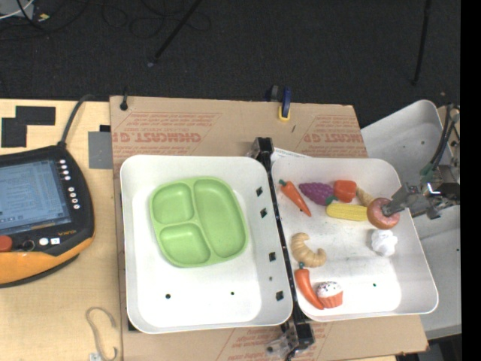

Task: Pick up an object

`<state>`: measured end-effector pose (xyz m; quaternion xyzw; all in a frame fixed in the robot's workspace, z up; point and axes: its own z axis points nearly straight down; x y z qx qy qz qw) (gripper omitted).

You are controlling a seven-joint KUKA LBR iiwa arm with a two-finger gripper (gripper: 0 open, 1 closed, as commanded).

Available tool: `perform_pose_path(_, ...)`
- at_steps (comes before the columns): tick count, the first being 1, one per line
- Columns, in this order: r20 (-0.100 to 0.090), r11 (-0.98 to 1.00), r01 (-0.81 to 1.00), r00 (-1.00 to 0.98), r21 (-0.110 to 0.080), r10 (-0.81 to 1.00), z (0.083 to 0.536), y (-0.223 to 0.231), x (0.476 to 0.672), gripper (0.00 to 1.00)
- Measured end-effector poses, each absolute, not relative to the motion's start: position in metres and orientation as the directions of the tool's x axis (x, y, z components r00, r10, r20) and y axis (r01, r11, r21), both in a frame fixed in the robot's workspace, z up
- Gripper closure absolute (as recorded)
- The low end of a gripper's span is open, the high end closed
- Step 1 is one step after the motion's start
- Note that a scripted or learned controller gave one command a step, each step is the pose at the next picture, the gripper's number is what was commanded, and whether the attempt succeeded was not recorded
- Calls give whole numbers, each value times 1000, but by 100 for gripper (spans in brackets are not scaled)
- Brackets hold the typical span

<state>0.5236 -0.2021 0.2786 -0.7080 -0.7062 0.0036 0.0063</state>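
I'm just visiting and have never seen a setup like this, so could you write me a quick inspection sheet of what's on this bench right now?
Surface: cardboard sheet bearing two white bins, left bin and right bin, side by side.
Job's things: right bin holds toy food: carrot, purple grapes, red piece, corn, doughnut, white lump, croissant, chili, cupcake.
Clutter: green divided plate in the left bin.
End effector: at the right bin's right edge, beside the doughnut; grip unclear.
Cables: dark cables on the floor behind.
Surroundings: control tablet left of the bins.
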Motion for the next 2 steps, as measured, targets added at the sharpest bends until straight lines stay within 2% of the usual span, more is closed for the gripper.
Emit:
perform_pose_path(1,1,0,1000,0,-3,1000,285,-202,525,0)
perform_pose_path(2,2,2,1000,-2,-6,1000,239,-203,531,0)
